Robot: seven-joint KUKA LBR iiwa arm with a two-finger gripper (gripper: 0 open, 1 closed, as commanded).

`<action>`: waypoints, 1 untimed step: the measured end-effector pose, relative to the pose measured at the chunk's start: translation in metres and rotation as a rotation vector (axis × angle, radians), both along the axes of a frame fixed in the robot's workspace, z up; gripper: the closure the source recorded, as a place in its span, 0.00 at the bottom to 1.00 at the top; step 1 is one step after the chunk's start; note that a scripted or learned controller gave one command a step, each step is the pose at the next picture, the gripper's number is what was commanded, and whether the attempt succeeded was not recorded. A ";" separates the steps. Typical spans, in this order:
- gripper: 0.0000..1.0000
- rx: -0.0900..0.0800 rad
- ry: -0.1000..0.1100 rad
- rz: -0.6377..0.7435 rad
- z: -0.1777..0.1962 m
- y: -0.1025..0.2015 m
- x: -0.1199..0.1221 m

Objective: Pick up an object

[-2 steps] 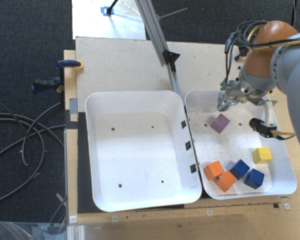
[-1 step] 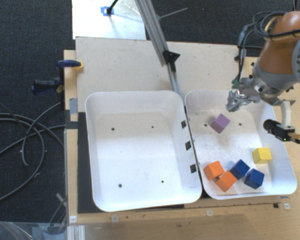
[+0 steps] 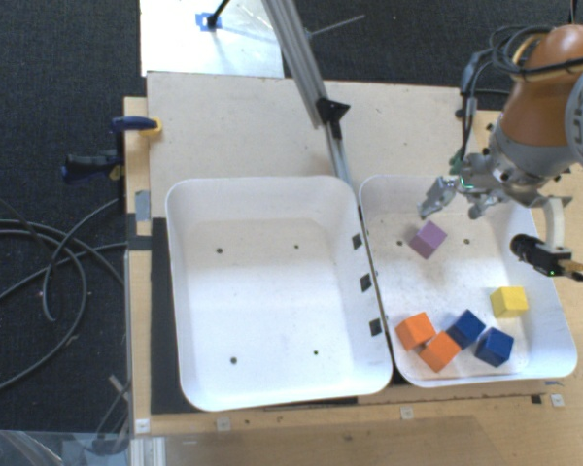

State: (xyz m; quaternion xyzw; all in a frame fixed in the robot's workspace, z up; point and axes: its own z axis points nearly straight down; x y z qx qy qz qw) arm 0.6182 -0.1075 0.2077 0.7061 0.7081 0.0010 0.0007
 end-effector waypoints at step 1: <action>0.00 -0.003 0.003 -0.004 -0.107 -0.058 0.035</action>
